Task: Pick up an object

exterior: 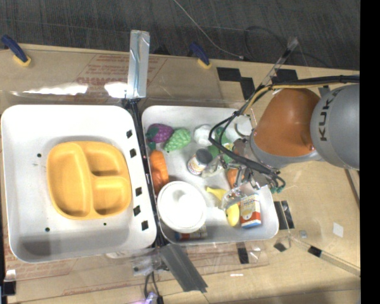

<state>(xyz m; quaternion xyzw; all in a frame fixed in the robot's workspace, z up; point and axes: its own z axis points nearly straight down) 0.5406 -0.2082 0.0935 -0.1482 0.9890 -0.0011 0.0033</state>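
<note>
White bowl (181, 205), carrot (159, 168) and grapes (159, 132) crowd the tool (244, 185); its grip unclear.

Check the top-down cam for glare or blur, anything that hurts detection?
Camera view: glare streak on the clear sheet behind the left bin, bright sheen on the metal post; soft shadow in that bin's near corner; the white bowl washes out against the right bin; small items under the arm are soft and cluttered.

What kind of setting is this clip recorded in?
Most likely a robotics lab grasping bench: two white bins sit on a cardboard-covered bench, toy food such as purple grapes fills the right one, and a grey KUKA arm reaches in.
</note>
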